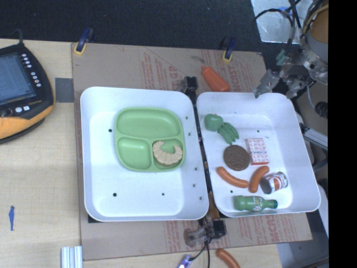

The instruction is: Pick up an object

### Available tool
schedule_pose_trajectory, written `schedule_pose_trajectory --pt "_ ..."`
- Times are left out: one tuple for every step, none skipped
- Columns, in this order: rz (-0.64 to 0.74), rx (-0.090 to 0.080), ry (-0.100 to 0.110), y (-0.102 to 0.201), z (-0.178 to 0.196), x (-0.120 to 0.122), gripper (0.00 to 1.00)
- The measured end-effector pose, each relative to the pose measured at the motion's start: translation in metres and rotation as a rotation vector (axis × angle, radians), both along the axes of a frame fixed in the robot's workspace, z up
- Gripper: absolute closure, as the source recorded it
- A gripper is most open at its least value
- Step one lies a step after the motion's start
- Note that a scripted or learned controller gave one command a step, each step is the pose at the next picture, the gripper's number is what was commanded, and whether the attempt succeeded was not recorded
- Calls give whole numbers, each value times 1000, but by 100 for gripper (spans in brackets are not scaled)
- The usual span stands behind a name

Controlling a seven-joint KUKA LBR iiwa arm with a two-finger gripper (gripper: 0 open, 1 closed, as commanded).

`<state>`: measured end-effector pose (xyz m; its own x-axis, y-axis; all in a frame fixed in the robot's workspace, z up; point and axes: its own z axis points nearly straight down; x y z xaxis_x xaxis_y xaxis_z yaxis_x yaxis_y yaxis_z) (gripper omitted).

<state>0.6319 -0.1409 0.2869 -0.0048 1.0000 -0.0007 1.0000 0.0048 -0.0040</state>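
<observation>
My gripper (277, 88) hangs over the far right corner of the right bin (301, 144), open, with nothing between its fingers. Below it in that bin lie a green vegetable (220, 126), a brown round patty (236, 157), a small red-and-white packet (257, 151), two sausages (232, 177) (259, 177), a small can (274, 182) and a green bottle (254, 203) on its side near the front wall. The nearest of these, the packet, lies well below and left of the gripper.
The left bin (100, 166) bears a green divided plate (149, 139) with a pastry (167, 153) in one compartment. An orange carrot (214, 79) lies behind the bins, and another sausage (228, 257) in front. A teach pendant (22, 88) sits far left.
</observation>
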Motion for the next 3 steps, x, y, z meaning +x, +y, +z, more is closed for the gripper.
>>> schedule_pose_trajectory --pt "1 0 4 43 -135 -16 0" --pt "-1 -2 0 -7 -126 -97 0" --pt "1 -2 -7 5 -191 -81 0"
